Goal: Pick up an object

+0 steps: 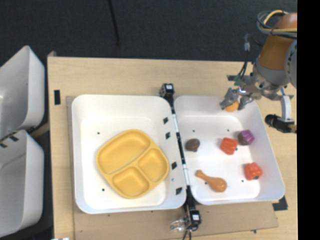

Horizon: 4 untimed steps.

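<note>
Fingers: mine, recorded at the upper right of the frame, over the far corner of the right bin. Something small and orange-yellow showed at their tips, but I could not tell whether they were closed on it or how wide they stood.

Arm: mine, grey with an orange band, entered from the right edge of the frame and sloped down toward that corner.

Right bin, contents, five items, all lying apart from one another on the white floor:
- brown rounded piece, near the bin's left wall, mid-height in the frame;
- orange-red pepper-like piece, centre of the bin;
- purple piece, just to the right of and slightly above the pepper-like piece;
- red piece, lower right of the bin;
- tan drumstick, lower centre, lying on its side with the thick end toward the right.

Left bin, contents, one item: yellow divided tray, three compartments, set at a slant in the lower middle of the bin.

Desk: pale wood, carried both bins side by side, their inner walls touching along the centre of the frame.
</note>
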Available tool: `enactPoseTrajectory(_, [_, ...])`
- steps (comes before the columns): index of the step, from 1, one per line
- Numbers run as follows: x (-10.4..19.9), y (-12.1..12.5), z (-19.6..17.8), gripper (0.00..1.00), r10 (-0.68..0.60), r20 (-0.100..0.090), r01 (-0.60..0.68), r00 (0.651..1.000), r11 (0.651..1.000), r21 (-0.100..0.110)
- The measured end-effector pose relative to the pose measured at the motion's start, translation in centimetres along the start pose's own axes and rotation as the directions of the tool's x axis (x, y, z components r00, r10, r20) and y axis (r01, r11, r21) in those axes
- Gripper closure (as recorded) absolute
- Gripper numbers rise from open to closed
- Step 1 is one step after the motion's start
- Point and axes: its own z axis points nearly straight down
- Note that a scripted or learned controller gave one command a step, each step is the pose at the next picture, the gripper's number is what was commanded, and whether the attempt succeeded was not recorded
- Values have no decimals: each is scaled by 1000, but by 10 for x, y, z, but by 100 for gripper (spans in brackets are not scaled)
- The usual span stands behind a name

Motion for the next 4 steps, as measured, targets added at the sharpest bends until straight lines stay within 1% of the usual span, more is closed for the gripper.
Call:
enactPoseTrajectory(1, [-6,-2,-45,100,3,0,-3,1000,1000,3])
enactPoseTrajectory(2, [-7,-1,-77,100,-2,-1,2,1000,1000,3])
enactPoseTrajectory(3, [35,-5,-72,100,-7,-1,7,1000,1000,6])
enactPoseTrajectory(4, [82,-1,-77,100,-9,-3,9,1000,1000,6])
